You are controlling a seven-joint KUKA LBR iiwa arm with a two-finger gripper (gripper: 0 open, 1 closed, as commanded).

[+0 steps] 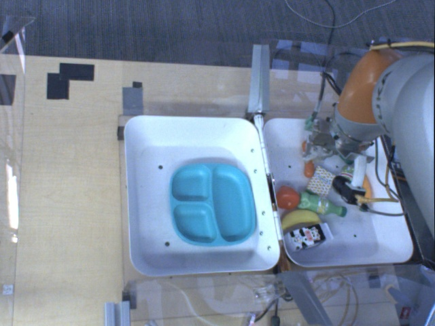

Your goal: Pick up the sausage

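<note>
My gripper hangs low over the upper left part of the right bin. Just below its tip, at its left side, shows a small orange-red piece that looks like the end of the sausage. The gripper body hides most of it. I cannot tell whether that piece is between the fingers or lies on the bin floor beside them.
A checkered orange wafer, a red tomato, a green bottle, a yellow banana and a black-and-white box crowd the right bin's left half. The left bin holds a blue divided tray.
</note>
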